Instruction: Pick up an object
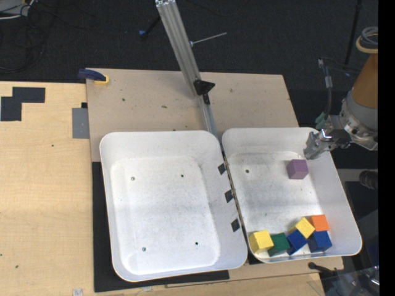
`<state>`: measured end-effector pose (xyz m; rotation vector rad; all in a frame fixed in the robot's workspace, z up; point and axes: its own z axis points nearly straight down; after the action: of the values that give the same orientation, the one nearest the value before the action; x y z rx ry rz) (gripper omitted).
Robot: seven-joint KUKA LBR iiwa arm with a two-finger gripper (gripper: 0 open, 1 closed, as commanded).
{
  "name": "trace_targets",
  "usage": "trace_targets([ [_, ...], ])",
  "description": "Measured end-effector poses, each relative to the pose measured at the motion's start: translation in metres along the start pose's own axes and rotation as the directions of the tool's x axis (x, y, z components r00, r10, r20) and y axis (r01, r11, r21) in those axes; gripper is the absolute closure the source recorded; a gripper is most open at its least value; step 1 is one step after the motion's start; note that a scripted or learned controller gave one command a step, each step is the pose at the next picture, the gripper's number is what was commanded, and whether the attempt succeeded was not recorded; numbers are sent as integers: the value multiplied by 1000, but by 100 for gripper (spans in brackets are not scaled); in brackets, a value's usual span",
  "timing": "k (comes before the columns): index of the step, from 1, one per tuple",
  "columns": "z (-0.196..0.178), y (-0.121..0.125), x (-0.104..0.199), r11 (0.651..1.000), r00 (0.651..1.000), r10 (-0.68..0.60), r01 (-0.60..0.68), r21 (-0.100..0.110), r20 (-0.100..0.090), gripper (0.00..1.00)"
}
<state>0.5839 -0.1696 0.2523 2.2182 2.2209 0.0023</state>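
Metal jaws (316, 144) near matte purple cube (297, 169).

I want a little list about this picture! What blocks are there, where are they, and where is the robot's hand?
bins: two white bins side by side, left bin and right bin
purple block: alone in the right bin, toward its far side
block pile: near corner of the right bin, two yellow blocks, a green block, blue blocks and an orange block
gripper: above the right bin's far right edge, close to the purple block, not touching it
held: nothing seen between the fingers
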Motion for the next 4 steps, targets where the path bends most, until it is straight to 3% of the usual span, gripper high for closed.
trace_targets([
  [3,24,22,153,1000,1000,-3,3,9,-3,100],
  [4,14,23,209,1000,1000,-4,4,6,-3,100],
])
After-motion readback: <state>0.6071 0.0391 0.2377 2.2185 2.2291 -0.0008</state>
